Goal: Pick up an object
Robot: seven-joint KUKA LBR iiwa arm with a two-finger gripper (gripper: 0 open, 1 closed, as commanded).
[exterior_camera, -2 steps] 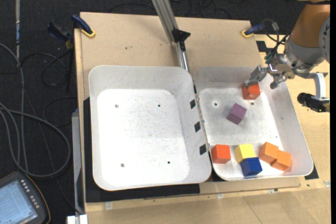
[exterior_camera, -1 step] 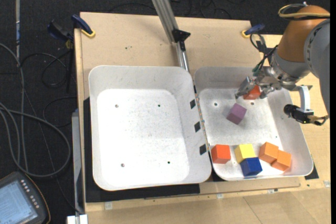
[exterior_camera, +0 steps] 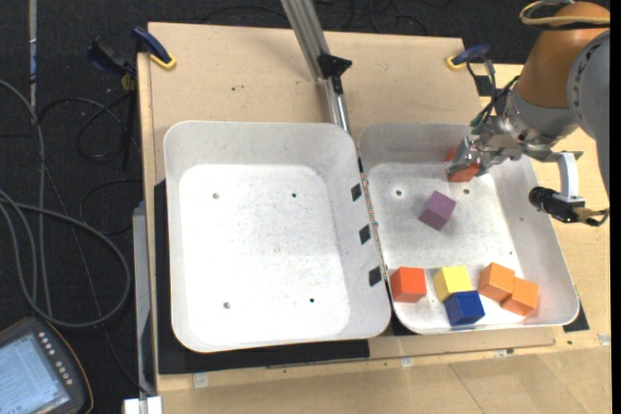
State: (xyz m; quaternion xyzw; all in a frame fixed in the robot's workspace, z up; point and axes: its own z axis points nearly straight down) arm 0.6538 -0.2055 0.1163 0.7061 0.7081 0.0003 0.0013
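Observation:
My gripper (exterior_camera: 466, 162) reaches in from the right over the back of the right bin (exterior_camera: 549, 252). It is shut on a small orange-red block (exterior_camera: 465, 173), whose colour shows on both sides of a grey finger. The block sits near the bin's back wall, and I cannot tell whether it is touching the floor. A purple block (exterior_camera: 437, 209) lies tilted on the bin floor, a little in front and to the left of the gripper.
Along the right bin's front edge lie an orange block (exterior_camera: 408, 283), a yellow block (exterior_camera: 451, 280), a blue block (exterior_camera: 465, 307) and two more orange blocks (exterior_camera: 510, 289). The left bin (exterior_camera: 177, 150) adjoins it. A metal pole (exterior_camera: 301, 5) slants over the bench's back.

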